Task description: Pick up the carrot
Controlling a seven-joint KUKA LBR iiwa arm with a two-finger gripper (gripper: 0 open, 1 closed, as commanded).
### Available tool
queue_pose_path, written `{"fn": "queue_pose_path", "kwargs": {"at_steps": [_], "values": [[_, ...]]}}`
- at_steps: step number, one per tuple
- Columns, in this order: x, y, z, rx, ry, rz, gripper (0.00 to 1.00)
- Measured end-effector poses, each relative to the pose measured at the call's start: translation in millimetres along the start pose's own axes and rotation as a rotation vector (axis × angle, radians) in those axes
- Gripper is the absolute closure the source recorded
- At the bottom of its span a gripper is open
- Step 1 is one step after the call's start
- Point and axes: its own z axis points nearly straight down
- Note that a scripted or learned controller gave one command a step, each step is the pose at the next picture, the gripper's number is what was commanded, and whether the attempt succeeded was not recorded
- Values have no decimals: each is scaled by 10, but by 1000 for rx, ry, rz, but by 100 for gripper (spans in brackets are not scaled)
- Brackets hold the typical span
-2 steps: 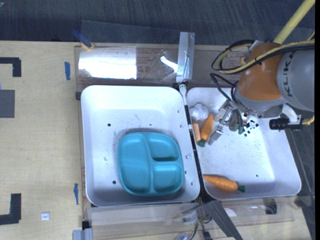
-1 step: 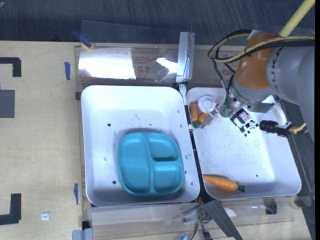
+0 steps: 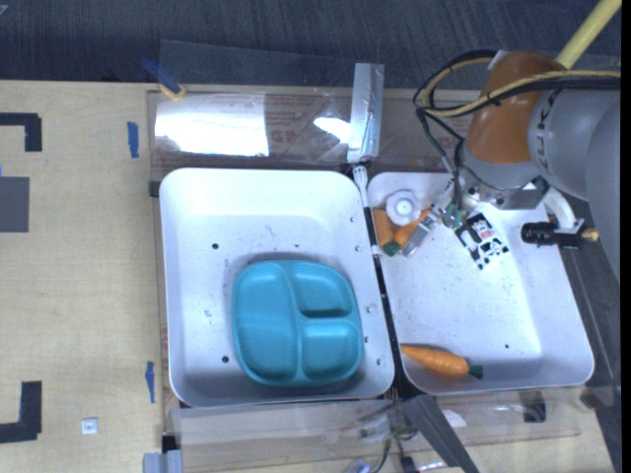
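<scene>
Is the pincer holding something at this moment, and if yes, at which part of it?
It cannot be told. The pincer is down at a carrot in the right bin's far left corner. Another carrot lies untouched.

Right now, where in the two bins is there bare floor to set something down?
The left bin is bare along its top, above the blue tray. The right bin has open floor through its middle, between the pincer and the carrot at the bottom edge. Its top-left corner is crowded: the pincer and another carrot.
</scene>
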Motion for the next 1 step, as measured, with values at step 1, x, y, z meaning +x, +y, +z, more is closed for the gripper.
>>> {"fn": "queue_pose_path", "kwargs": {"at_steps": [1], "values": [[572, 298, -1051, -36, -32, 197, 0]]}}
